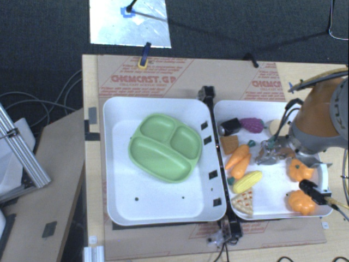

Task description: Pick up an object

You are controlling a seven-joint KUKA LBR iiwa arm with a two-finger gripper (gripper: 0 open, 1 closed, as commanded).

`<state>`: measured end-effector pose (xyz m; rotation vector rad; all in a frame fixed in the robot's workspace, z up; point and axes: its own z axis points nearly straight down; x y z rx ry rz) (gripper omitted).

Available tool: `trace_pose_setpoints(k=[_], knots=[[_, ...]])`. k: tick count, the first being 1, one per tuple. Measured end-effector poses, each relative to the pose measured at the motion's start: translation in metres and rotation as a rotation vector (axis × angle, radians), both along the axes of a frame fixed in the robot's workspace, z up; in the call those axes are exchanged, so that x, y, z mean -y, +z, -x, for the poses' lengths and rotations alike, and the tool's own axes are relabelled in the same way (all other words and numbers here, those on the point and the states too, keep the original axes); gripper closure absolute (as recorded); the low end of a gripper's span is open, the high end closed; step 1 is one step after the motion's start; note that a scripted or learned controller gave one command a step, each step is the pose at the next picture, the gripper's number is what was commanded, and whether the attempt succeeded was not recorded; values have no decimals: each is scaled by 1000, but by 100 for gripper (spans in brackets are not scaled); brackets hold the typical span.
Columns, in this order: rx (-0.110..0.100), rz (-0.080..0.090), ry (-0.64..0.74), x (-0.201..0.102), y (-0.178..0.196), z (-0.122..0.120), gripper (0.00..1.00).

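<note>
The right bin [272, 212] holds several toy foods: an orange carrot [238, 158], a yellow corn cob [246, 180], a purple eggplant [252, 125], a brown toast piece [229, 143], a pizza slice [244, 202] and a black item [230, 126]. My gripper [267, 153] reaches in from the right and hangs low over the middle of this bin, just right of the carrot's top end. Nothing is visibly held in it. Two orange peppers [299, 171] [301, 202] lie below the wrist.
The left bin [122, 201] carries a green divided plate [165, 146]. A black divider with clips [214, 146] runs between the bins. A small teal piece [251, 143] and a pale round item [274, 126] sit near the gripper. The arm's orange band [322, 111] covers the bin's right side.
</note>
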<state>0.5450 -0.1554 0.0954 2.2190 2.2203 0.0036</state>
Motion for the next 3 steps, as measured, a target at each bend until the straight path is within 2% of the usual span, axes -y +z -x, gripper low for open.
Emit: trace_pose_setpoints(k=[1, 2, 3], knots=[[-2, 0, -1, 2, 45, 8, 100], [1, 2, 3, 8, 98, -2, 100], [0, 1, 4, 8, 130, -3, 100]])
